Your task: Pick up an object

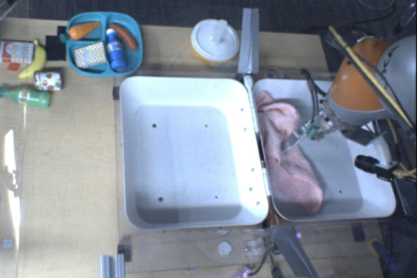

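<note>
Camera view has the arm (365,84) entering from three o'clock, its gripper (296,138) lowered over the right bin (365,202). A pink cloth (290,163) lies crumpled along that bin's nine o'clock side, against the wall shared with the left bin (189,153). The fingertips sit at the cloth's upper fold and seem to touch it, though the small, blurred tips leave it unclear whether the jaws are apart or closed on fabric. Toward eleven o'clock of the bench, a blue divided plate (104,43) carries toy food, and a white lidded cup (215,40) stands at twelve o'clock.
</note>
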Available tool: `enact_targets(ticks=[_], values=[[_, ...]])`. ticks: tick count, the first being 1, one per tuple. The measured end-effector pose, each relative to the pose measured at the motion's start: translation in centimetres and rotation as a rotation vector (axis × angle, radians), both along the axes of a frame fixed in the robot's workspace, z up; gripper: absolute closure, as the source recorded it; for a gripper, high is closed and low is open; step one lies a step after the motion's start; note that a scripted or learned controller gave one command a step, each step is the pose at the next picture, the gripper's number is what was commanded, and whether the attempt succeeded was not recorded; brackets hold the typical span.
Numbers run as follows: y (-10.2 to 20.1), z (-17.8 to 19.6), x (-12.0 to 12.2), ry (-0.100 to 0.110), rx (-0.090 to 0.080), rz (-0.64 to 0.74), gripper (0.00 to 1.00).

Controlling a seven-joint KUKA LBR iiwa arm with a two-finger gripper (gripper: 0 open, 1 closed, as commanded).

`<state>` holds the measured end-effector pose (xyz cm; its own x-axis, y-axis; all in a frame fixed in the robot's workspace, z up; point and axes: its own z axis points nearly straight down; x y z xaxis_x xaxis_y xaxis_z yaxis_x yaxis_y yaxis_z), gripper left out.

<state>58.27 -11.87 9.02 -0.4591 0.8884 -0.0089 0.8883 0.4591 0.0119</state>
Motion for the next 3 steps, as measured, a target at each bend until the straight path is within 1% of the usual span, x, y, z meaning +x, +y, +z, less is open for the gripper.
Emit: enact_targets(ticks=[1, 2, 3], values=[[7.3, 9.5, 4.6, 0.010, 0.001, 0.235, 0.00], [3.1, 3.2, 4.1, 0.013, 0.002, 0.089, 0.00], [0.2, 0.0, 3.6, 0.001, 0.000, 0.062, 0.00]])
